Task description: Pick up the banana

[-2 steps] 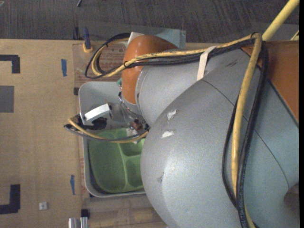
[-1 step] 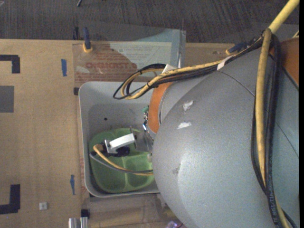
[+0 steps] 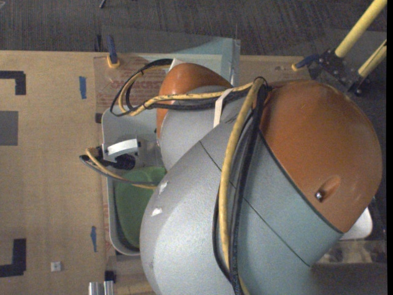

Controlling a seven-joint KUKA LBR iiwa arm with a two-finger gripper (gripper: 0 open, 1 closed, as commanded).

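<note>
Banana orientation hidden behind arm (image 3: 202, 214) (grey, orange).

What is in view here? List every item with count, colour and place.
bench: one, tan, left half of the view
black corner marks: two, black, at the bench's left edge, one high and one low
blue tape strips: two, blue, on the bench just left of the bin
bin: one seen in part, white, left of centre, mostly under the arm
green thing: one, green, in the bin's lower part, partly hidden by the arm; I cannot tell what it is
yellow poles: two, yellow, top right corner
floor: dark, along the top
arm: one, grey and orange, across centre and right
cable: one, yellow, running along the arm
</note>
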